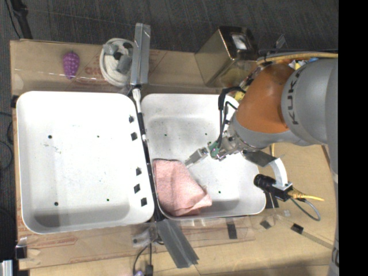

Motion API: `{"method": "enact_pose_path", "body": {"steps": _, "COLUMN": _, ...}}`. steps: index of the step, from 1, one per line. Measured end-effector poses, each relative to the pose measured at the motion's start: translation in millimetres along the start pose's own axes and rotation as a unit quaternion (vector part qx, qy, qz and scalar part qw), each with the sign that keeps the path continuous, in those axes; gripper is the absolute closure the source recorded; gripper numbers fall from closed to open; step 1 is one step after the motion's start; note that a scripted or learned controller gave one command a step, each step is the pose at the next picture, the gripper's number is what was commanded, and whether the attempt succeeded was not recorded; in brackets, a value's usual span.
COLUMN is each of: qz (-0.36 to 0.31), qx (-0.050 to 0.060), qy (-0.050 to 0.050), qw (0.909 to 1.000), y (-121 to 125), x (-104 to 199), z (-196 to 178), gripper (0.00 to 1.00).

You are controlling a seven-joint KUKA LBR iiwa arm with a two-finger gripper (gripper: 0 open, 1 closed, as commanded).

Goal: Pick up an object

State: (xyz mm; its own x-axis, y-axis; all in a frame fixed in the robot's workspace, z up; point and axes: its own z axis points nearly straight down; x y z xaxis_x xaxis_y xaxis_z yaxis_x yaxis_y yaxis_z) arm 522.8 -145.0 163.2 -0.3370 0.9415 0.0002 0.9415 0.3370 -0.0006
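Cloth, pink and crumpled, lies in the right bin, pushed into the lower left corner against the divider wall. It looks like the only thing in that bin to pick.

Gripper hangs just above and to the right of the cloth's upper edge, its slim fingers slanting down-left toward it. Nothing sits between the fingers. They look close together, but at this size I cannot tell whether they are parted or closed. The arm, grey with its orange band, reaches in from the right over the bin's far rim.

Step in hand, as I judge it: approach to the cloth, grasp not yet made.

To do it well:
- Carry the tips further down-left, over the bulk of the cloth, not its thin upper edge.
- Open wide before descending; soft fabric needs a pinched fold.
- Press down to the bin floor, then close, so that fabric gathers.
- Mind the divider wall and corner; a finger could catch there.
- Lift slowly; a limp cloth may slip out.

Count:
- white bins: 2; left bin holds no object that I can see
- pink cloth: 1
- purple object on the bench behind the left bin: 1
- arm: 1, gripper: 1
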Motion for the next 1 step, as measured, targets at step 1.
{"method": "enact_pose_path", "body": {"steps": 1, "qz": 0.019, "qx": 0.000, "qy": 0.000, "qw": 0.9998, "y": 23.0, "x": 7.2, "z": -80.4, "gripper": 0.00}}
